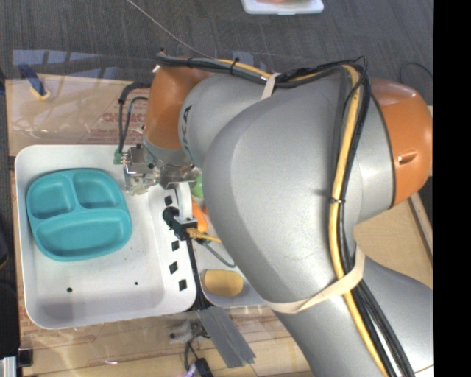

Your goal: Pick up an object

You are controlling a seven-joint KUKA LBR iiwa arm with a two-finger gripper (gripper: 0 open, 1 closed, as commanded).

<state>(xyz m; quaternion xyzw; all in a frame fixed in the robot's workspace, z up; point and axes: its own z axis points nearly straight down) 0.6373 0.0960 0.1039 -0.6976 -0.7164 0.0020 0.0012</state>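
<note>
A teal divided plate [77,212] lies in the left bin [88,294], toward its upper left. The arm's wrist and gripper [141,174] hang over the left bin's upper right corner, just right of the plate's top edge. A tan rounded object [222,282] lies in the right bin near its front edge. Small green [197,188] and orange [200,216] objects peek out from under the arm by the divider. Most of the right bin is hidden by the arm.
The grey arm [294,191] with its orange band covers the right bin and the view's right half. A black cable and markers run along the divider [179,250] between the bins. A white tray [283,6] sits at the top edge.
</note>
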